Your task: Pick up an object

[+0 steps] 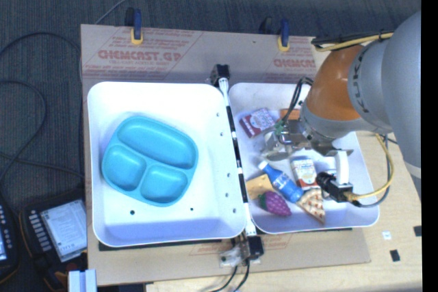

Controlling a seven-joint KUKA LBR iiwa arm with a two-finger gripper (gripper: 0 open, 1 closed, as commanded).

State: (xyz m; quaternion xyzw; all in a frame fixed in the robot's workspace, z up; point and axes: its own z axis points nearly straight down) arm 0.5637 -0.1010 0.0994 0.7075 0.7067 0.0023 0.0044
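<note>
My gripper (279,141) is low in the right bin (366,212), in its middle, with the grey and orange arm coming in from the right. Just below it lie a small white carton (303,171) and a blue bottle with a white cap (280,182). A red and white packet (258,121) lies up and to the left of it. Nearer the front edge are a purple grape bunch (274,203), a pizza slice (313,206) and a tan cracker (258,185). The arm hides whatever is under the wrist.
The left bin (102,222) holds a blue divided plate (149,159). A raised rim with a black clip (221,72) at the far end separates the two bins. Cardboard lies under both, and cables run across the carpet to the left.
</note>
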